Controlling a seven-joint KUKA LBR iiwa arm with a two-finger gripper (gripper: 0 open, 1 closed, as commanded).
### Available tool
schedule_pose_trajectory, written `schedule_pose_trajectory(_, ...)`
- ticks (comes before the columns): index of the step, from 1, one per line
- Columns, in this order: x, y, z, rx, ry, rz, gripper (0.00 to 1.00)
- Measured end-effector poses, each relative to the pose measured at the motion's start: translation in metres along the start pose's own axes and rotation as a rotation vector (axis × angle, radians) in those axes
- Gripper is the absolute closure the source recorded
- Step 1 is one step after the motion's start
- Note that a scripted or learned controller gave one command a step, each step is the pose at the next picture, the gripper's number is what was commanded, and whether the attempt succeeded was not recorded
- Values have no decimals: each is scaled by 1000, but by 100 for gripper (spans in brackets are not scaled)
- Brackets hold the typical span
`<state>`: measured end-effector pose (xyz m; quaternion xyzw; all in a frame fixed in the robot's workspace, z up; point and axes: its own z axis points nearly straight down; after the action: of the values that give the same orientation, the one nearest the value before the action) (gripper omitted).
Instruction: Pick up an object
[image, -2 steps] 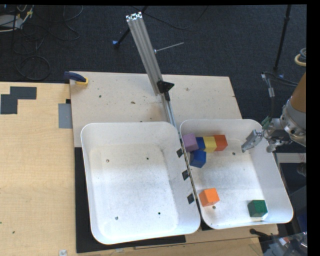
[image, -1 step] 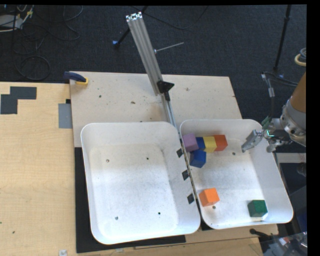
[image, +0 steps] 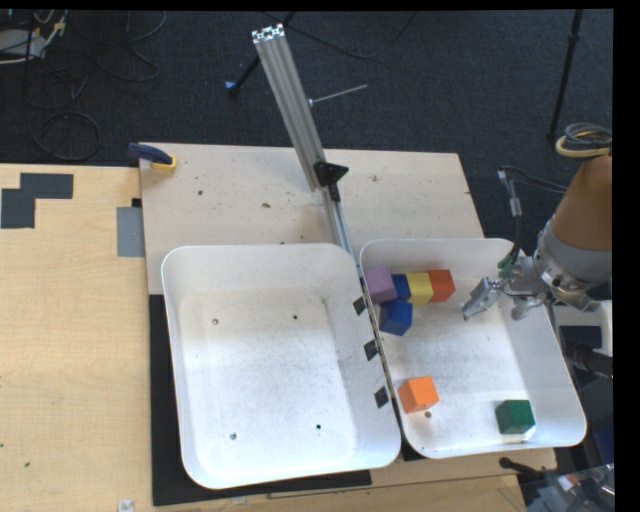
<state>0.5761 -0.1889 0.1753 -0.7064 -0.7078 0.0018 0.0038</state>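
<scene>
gripper (image: 497, 298) fingers spread with nothing between them, arm cut off at right.

**Count: six blocks, two bins, one claw**

Two white bins sit on the counter (image: 250, 190): the left bin (image: 200, 300) and the right bin (image: 560, 400). Six blocks lie in the right one: one purple block (image: 379, 283), two blue blocks (image: 398, 317) (the second (image: 402, 287)), one yellow block (image: 420, 287), two orange blocks (image: 441, 285) (the other (image: 419, 394)) and one green block (image: 515, 416). One claw (image: 498, 297) hangs over that bin.
</scene>
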Motion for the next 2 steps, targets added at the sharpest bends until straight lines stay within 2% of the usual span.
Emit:
schedule_pose_trajectory(1, 8, -8, 51, 1, 0, 1, 0)
schedule_pose_trajectory(2, 9, -7, 84, -7, -2, 3, 0)
